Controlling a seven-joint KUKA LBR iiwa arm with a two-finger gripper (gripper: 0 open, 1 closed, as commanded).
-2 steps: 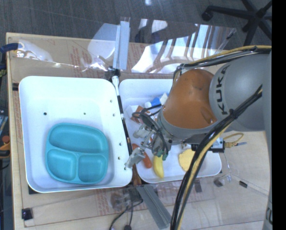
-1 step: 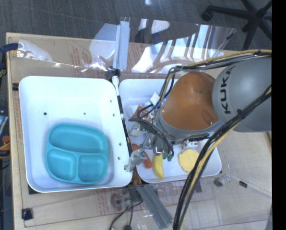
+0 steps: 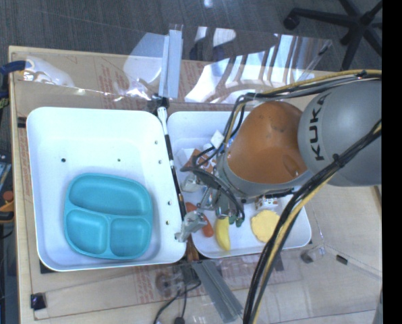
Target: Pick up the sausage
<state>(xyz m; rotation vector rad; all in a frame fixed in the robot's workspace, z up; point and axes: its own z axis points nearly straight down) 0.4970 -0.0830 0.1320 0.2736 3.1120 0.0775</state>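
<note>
My gripper (image 3: 191, 223) reaches down into the front left corner of the right bin (image 3: 187, 130), close to the wall between the two bins. The orange wrist band and grey arm (image 3: 268, 147) hide most of that bin. A small reddish piece (image 3: 206, 230) lies just right of the gripper tip; I cannot tell if it is the sausage. Another reddish-brown bit (image 3: 196, 156) peeks out at the arm's left edge, further back. No object shows in the gripper's grasp.
A yellow banana-like item (image 3: 222, 234) and a pale yellow lump (image 3: 264, 225) lie at the right bin's front. A teal divided tray (image 3: 109, 216) sits in the left bin (image 3: 86, 133). Black and yellow cables (image 3: 275, 248) hang over the right bin's front edge.
</note>
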